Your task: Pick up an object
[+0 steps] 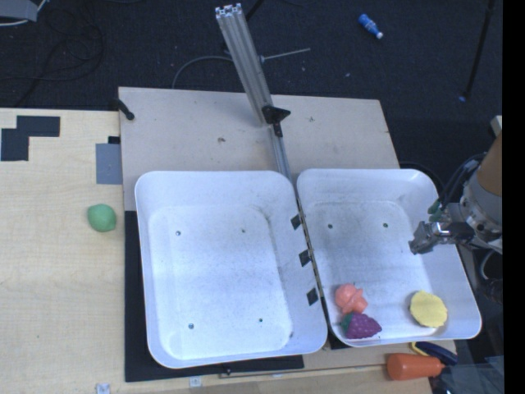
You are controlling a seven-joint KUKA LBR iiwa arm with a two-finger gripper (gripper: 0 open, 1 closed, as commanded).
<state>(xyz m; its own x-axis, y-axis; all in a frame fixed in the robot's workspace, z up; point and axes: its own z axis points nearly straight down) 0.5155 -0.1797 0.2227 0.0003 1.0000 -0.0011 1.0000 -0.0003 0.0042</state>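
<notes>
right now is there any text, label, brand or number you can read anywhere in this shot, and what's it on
None can be read.
The two white bins, the pink toy, purple toy and yellow toy carry no print.
The green ball is plain.
The black patches on the bench are plain shapes, not letters.

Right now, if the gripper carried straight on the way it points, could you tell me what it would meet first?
The gripper points left over the right bin. Straight on, it likely meets bare bin floor, then the divider wall; the toys lie nearer the front. Height is unclear.
</notes>
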